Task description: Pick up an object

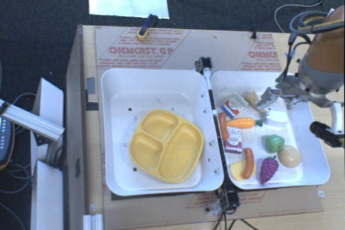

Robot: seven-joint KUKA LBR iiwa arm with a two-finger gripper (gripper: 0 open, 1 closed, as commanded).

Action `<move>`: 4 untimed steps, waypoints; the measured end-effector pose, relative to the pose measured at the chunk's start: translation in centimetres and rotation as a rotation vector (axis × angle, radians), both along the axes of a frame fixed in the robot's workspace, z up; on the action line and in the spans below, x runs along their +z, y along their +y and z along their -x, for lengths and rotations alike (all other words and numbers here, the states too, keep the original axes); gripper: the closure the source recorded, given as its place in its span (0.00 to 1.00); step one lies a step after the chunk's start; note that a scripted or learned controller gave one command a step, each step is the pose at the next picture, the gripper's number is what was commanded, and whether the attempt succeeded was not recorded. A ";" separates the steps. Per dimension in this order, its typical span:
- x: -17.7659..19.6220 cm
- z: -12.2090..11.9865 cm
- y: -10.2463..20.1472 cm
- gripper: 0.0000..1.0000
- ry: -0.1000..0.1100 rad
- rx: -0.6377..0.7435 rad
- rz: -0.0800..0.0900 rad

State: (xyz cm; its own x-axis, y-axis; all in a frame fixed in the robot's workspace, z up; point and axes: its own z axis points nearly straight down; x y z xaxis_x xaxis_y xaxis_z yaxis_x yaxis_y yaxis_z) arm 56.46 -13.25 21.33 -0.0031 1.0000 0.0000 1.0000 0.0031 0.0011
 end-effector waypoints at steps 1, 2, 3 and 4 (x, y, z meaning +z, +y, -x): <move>-8.4 3.8 -2.5 0.00 0.001 -0.002 0.000; -12.7 5.4 -3.2 0.00 0.001 -0.002 0.000; -11.5 5.2 -3.2 1.00 -0.004 -0.001 0.000; -2.8 0.0 9.2 1.00 -0.002 0.000 -0.001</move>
